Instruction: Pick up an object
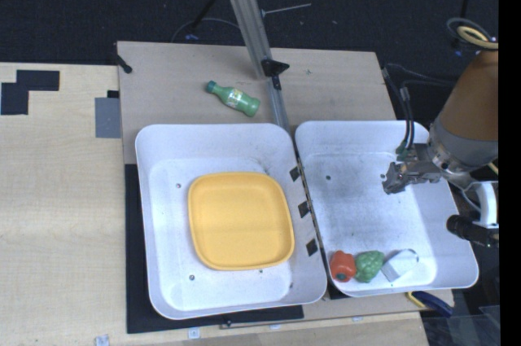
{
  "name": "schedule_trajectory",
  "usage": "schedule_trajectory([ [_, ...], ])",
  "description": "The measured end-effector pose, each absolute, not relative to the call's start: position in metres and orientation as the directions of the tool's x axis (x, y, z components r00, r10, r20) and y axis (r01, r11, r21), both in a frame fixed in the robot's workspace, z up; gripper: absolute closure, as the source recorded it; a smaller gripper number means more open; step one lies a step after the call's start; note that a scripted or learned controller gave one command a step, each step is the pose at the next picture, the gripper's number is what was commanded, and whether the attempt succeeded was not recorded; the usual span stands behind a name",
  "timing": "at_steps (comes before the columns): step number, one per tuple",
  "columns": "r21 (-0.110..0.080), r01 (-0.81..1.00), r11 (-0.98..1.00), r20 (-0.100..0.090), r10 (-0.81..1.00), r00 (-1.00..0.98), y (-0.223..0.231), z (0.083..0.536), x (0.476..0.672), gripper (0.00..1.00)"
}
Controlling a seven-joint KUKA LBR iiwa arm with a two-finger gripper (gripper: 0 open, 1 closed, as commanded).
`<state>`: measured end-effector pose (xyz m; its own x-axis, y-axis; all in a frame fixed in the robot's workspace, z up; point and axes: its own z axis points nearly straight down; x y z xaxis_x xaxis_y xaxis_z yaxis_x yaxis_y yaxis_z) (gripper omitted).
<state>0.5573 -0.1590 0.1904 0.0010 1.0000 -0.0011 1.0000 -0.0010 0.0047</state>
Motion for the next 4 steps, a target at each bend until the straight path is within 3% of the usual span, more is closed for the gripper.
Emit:
schedule_trajectory([
  [1,0.004,1.000,-0.001,-0.001,1.000,0.001,-0.160,0.243,0.558,1.00],
  [2,0.000,1.000,0.004,0.001,1.000,-0.004,-0.106,0.250,0.561,1.00],
  [4,-0.001,1.000,0.004,0.001,1.000,-0.004,-0.006,0.239,0.546,1.00],
])
